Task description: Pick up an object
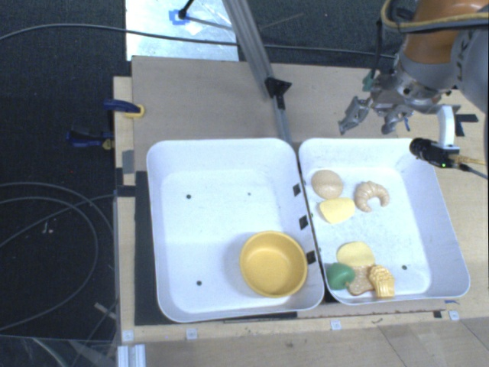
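Above the right bin's (428, 197) far rim, pincer (372, 118) spread open, unladen

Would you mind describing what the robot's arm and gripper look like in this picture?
The arm is bulky and rounded, with a wide orange band above a grey wrist section. A dark cable loops along its upper side. The gripper is a small grey metal assembly with thin fingers, and a white bracket with a black part sits beside it.

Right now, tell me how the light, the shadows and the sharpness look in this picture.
Camera view: even, soft light, no hard glare on the white bins; the yellow bowl throws only a faint shadow; a bright patch lies on the floor at top; the small food items are soft-edged, and the claw and arm look slightly blurred.
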You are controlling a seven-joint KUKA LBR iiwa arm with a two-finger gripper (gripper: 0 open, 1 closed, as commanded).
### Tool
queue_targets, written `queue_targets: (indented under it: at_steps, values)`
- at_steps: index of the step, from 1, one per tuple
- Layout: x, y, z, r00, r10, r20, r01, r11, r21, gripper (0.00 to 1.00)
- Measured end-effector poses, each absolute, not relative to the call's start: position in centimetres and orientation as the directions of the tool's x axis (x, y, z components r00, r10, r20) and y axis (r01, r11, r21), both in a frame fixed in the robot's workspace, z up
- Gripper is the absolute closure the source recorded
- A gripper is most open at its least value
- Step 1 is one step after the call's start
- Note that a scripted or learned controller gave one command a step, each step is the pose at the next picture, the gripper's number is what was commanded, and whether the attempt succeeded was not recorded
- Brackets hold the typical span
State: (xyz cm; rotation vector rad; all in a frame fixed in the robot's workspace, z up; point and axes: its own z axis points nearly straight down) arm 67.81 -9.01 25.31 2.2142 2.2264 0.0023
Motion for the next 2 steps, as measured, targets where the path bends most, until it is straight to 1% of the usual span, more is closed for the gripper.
queue_targets:
  at_steps: [1, 2]
  values:
    - [67.4, -9.1, 21.1, -0.002, 1.000, -0.001, 1.000, 0.002, -0.001, 0.00]
    - [67.7, -10.1, 15.9, 0.000, 1.000, -0.001, 1.000, 0.000, -0.002, 0.00]
